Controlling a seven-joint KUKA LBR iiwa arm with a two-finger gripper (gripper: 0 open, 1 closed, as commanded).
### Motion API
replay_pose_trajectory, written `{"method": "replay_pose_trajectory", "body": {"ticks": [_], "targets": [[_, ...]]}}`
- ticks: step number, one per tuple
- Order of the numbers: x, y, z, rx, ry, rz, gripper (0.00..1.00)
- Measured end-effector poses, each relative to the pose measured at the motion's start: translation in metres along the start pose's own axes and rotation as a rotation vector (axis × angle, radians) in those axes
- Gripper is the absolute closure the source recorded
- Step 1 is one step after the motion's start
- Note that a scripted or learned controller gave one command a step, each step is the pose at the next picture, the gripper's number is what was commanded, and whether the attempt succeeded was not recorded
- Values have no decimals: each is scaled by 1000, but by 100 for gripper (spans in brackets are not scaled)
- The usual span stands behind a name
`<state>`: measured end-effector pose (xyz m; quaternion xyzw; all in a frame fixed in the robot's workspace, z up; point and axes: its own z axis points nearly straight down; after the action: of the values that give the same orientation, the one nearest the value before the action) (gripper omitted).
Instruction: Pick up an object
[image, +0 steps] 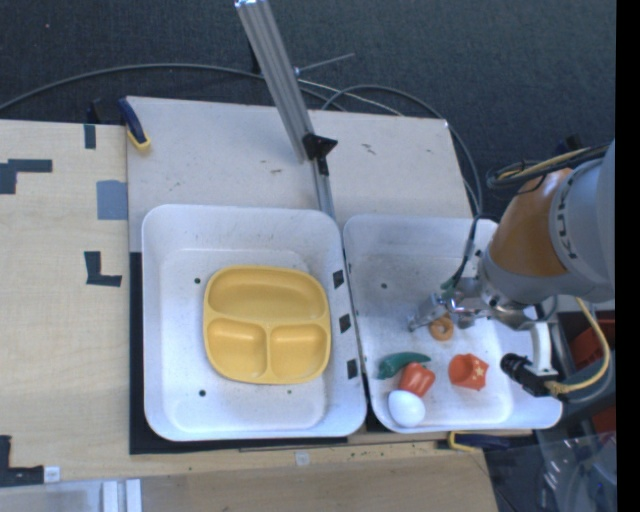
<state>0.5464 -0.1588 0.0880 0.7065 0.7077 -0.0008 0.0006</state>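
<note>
Two red toys (417, 378) (one egg (406, 407))

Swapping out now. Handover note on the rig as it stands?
Pincer: low in the right white bin, at a small orange-brown ring-shaped piece; can't tell whether it has it.
Same bin, near edge: red pepper-shaped toy with green stem, white egg-shaped toy, orange-red chunky toy, all lying loose.
Left white bin: yellow three-compartment plastic plate.
Done: nothing visibly lifted.
Left: confirm a grasp and lift one object.
</note>
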Motion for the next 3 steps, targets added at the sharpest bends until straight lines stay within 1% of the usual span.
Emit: {"method": "replay_pose_trajectory", "body": {"ticks": [1,2,3], "targets": [[1,0,-11,1,2,-1,100],[-4,2,-73,-5,0,1,100],[-3,5,-116,-4,1,0,100]]}}
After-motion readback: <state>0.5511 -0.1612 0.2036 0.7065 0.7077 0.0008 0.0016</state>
